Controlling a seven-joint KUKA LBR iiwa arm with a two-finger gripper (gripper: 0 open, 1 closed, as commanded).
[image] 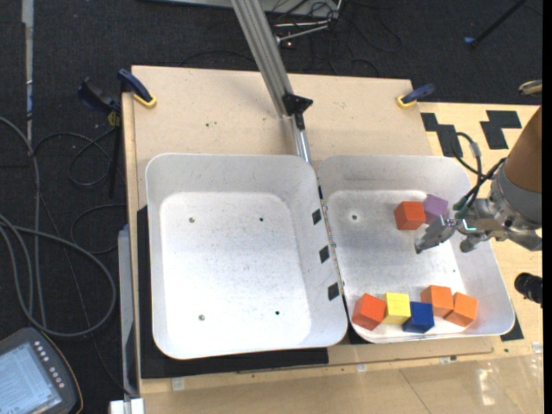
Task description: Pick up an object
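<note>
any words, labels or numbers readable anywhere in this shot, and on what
No text can be read anywhere.
Handheld screen at lower left: it glows, but anything on it is too small and blurred to read.
Black shapes on the bench at upper right: a pattern, not letters.
The blocks and both white bins show no markings.

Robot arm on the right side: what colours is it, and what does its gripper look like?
The robot arm is grey, with an orange band above its wrist. At its end sits a small gripper of grey and dark metal, with two thin fingers. A dark cable loops beside the arm, and a small green spot shows near the wrist. The picture is too blurry to read any markings on it.
</note>
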